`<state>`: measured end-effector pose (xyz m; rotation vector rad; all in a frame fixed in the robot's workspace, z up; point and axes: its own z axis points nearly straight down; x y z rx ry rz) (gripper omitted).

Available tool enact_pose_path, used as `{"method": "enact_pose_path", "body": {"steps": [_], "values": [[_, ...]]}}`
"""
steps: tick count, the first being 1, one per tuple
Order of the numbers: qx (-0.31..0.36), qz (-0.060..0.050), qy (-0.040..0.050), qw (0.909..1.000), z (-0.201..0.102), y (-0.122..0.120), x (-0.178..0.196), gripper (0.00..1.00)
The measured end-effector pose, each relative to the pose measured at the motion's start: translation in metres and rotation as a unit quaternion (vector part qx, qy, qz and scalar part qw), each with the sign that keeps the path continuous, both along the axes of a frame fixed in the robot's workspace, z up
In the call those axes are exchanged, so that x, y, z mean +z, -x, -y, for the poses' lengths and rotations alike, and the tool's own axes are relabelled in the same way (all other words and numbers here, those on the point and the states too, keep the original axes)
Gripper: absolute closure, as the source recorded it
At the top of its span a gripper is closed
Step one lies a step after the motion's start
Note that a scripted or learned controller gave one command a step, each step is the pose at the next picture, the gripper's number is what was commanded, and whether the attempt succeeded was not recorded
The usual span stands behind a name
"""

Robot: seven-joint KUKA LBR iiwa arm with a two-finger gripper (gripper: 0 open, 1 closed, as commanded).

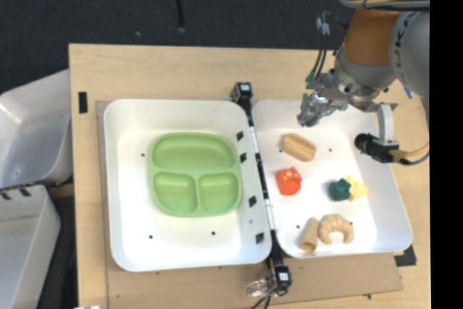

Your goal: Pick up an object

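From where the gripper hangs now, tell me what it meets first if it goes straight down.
Most likely the bare floor of the right bin, near its far edge. The gripper hangs just beyond the tan bread roll, which looks slightly off its line, though depth is hard to judge from this slanted view.

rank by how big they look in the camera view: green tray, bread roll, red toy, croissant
1. green tray, by far the largest
2. croissant and bread roll, which look about alike, so I won't rank them
3. red toy, smallest, though only slightly
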<state>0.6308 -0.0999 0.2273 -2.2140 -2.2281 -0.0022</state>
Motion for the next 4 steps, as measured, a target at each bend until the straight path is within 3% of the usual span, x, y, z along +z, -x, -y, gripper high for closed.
{"method": "enact_pose_path", "body": {"steps": [4], "values": [[0.0, -0.001, -0.0004, 1.0, -0.182, 0.085, 0.029, 1.0]]}}
